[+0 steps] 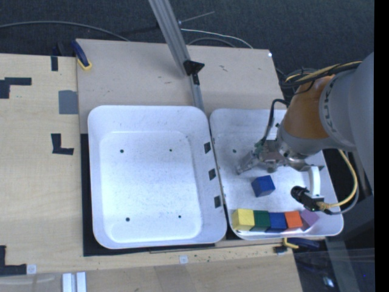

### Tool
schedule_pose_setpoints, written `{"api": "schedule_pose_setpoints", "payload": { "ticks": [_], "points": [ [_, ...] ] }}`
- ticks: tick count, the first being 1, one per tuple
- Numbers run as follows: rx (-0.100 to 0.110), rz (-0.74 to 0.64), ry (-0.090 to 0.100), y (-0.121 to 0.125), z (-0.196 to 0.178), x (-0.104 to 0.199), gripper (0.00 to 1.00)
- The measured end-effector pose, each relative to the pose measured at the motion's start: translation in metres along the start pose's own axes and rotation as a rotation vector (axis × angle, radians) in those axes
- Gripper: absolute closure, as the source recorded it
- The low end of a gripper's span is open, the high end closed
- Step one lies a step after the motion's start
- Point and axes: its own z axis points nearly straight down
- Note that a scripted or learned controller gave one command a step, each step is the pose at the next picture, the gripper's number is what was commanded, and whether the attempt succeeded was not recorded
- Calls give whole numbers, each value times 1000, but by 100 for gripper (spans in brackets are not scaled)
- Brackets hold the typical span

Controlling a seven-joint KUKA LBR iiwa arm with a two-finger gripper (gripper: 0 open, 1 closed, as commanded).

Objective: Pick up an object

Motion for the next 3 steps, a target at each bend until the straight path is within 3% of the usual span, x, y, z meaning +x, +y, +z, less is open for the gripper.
{"api": "schedule_pose_setpoints", "payload": {
  "ticks": [1, 2, 3],
  "points": [
    [-2, 2, 0, -49, -2, -14, 0],
    [-4, -3, 2, -47, -11, -12, 100],
    [-14, -10, 2, -39, -107, 70, 100]
  ]
}}
